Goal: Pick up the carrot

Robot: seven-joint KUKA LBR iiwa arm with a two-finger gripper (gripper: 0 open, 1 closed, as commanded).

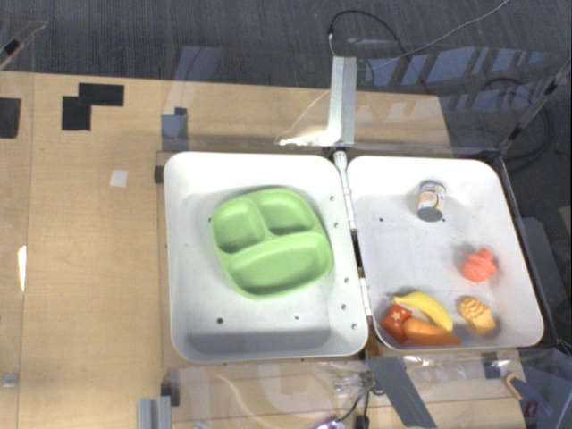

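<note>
The orange carrot (429, 332) lies flat at the front edge of the right bin (393, 239). A yellow banana (425, 308) rests just behind it, and a small red item (394, 317) touches its left end.
A yellowish-brown toy food (475, 314) sits to the carrot's right, an orange-red fruit (480, 265) further back, and a small can (432, 200) near the rear. The left bin (188, 239) holds a green divided plate (272, 240). A metal post (343, 96) stands behind the bins.
</note>
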